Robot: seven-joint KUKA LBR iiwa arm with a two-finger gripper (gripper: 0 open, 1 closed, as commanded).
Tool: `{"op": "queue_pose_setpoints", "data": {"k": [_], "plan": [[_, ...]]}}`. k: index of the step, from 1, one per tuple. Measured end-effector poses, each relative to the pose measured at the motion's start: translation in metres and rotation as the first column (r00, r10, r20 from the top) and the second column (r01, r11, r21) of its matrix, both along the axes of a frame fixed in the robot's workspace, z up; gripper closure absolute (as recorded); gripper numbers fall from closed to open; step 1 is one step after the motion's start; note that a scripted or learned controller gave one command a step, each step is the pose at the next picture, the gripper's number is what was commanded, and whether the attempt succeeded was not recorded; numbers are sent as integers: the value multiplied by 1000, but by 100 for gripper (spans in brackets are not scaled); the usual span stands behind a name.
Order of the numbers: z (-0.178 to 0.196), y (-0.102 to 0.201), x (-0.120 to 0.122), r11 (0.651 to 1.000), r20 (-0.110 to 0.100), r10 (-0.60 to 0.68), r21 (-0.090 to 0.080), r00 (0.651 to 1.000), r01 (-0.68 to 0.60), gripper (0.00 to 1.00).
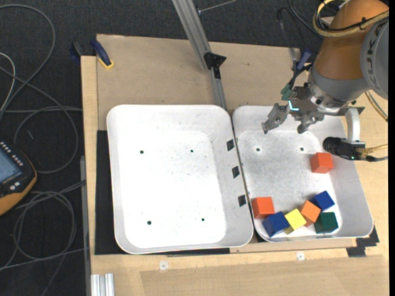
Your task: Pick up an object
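Observation:
My gripper [287,123] hangs over the far end of the right bin [281,148], fingers spread open with nothing between them. An orange-red block [321,163] lies alone near the bin's right wall, to the right of and nearer than the gripper. Along the near edge sit a cluster of blocks: an orange one [263,206], a blue one [276,222], a yellow one [295,219], another orange one [310,211], a second blue one [323,200] and a dark green one [326,222].
The left bin [166,177] lies beside the right one, with black clips [235,172] along the shared wall. A grey metal pole [197,36] slants over the bench behind the bins. Cables and a handheld device [12,174] lie on the floor to the left.

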State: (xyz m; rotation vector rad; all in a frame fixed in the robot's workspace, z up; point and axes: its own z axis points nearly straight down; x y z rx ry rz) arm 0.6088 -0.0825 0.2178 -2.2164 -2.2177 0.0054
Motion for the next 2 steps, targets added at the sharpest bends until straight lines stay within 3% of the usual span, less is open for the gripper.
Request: {"op": "queue_pose_setpoints", "data": {"k": [1, 2], "plan": [[3, 0, 1, 1000, 5, 0, 0, 1000, 0, 0], [-41, -3, -3, 1000, 0, -1, -1, 1000, 1, 0]]}}
